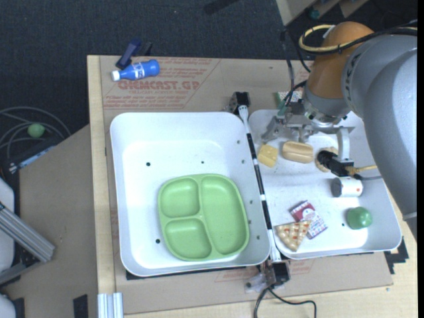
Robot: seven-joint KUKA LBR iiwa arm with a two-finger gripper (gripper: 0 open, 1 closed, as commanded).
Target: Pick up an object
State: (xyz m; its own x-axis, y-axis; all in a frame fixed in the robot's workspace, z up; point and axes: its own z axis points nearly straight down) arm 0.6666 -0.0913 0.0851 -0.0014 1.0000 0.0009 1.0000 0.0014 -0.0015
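Note:
My gripper (287,134) hangs over the far left part of the right bin (377,240), its fingers spread open with nothing between them. Just below the fingertips lies a tan bread roll (297,152), and a yellow chunk (267,156) sits to its left near the bin wall. Farther forward in the same bin are a white cylinder (348,189), a green ball (358,218), a red packet (303,211), a small printed packet (317,226) and a pizza slice (291,234).
The left bin (132,144) holds a green divided plate (202,216). A blue and white bottle (136,70) lies on the bench behind that bin. The grey arm (391,111) covers the right bin's far right side.

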